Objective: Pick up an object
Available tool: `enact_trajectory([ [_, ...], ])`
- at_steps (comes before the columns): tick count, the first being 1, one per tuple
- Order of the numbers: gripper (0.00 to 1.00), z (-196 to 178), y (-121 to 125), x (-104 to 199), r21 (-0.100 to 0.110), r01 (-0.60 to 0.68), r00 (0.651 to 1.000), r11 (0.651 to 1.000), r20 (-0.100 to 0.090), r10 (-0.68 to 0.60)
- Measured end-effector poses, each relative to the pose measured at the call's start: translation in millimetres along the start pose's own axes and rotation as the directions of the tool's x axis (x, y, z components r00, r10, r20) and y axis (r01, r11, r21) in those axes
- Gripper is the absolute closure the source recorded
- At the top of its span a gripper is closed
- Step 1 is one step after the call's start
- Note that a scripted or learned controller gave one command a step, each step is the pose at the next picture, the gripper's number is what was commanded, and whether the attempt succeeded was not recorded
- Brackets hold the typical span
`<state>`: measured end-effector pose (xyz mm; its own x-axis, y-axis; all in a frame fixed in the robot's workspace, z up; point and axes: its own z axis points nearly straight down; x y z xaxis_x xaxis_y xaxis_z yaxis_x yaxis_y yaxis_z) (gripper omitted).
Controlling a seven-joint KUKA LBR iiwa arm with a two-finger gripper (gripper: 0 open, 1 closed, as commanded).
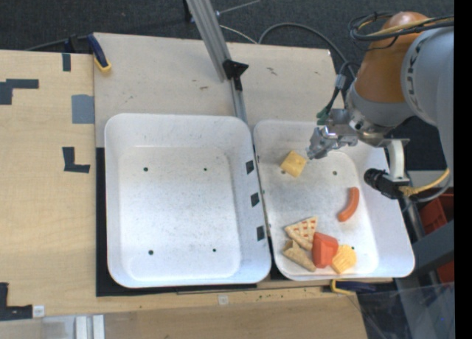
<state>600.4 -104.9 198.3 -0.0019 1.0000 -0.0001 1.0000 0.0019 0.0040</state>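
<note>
While above the right bin [383, 253], jaws [317, 150] hover nr cheese cube [293, 163]; grip state unclear.

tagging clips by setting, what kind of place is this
Probably a robotics lab bench set up for pick trials: two white bins side by side on a taped wooden bench, an arm's gripper over toy food, and a metal mast behind.

Right-hand white bin [383, 253], right of centre: the grey arm's pincer [318, 147] hangs just beside a yellow block [293, 163]. An orange sausage [348, 204] and food pieces [318, 246] lie lower right.
</note>
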Motion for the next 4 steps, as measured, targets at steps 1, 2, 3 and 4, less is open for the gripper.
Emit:
enact_trajectory([
  [1, 1.00, -1, 3, 51, 0.006, 0.005, 1.000, 1.000, -0.002, -0.005],
  [2, 1.00, 1, -12, 102, 0.006, 0.004, 1.000, 1.000, -0.002, -0.004],
  [3, 1.00, -3, -20, 145, 0.007, 0.004, 1.000, 1.000, -0.002, -0.004],
  [4, 1.00, -4, -30, 192, 0.007, 0.005, 1.000, 1.000, -0.002, -0.005],
])
